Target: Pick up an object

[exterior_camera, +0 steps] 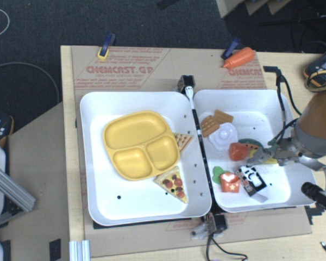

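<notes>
Whether the gripper (254,179) is wide, narrow or holding anything cannot be told; a toy strawberry (228,181) lies just left of it, a tomato (238,150) above

The pincer (254,179) hangs low in the right bin (271,106) beside a toy strawberry (229,181); yellow divided plate (141,144) fills the left bin (92,162).

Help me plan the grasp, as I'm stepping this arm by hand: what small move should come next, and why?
Probably a short descent. The gripper hangs in the right bin over the toy strawberry, with nothing visibly between its fingers. The red tomato-like piece and clear plastic piece crowd close, so dropping straight down seems safest.
</notes>
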`<state>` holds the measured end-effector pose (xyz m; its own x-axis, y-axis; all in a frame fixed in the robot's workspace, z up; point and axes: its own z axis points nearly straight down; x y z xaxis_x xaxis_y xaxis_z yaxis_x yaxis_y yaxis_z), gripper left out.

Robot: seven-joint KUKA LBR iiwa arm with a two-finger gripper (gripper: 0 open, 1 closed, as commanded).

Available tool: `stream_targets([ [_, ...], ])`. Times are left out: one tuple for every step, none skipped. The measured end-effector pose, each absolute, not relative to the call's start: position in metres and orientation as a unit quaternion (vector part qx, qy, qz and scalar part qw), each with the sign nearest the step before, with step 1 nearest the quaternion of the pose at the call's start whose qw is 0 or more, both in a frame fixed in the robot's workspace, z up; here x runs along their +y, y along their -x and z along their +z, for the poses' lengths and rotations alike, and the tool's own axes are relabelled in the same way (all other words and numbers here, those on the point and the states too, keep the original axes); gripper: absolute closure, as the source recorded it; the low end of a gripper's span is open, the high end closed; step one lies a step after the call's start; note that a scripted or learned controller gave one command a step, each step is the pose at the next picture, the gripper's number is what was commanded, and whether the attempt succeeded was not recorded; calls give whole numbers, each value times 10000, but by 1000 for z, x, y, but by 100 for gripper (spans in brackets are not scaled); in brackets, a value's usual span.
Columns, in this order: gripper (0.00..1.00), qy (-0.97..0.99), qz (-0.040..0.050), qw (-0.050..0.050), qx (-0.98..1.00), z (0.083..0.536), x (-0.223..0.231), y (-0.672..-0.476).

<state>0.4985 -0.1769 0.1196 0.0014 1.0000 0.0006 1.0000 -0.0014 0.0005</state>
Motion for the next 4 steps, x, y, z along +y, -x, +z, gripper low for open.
stream_targets([
  [0, 7069, -46, -88, -7072, 108, -179, -504],
  [100, 7077, -81, -135, -7063, 118, -179, -508],
  [100, 7069, -8, -30, -7073, 169, -182, -499],
  [100, 7066, -15, -39, -7076, 223, -183, -501],
])
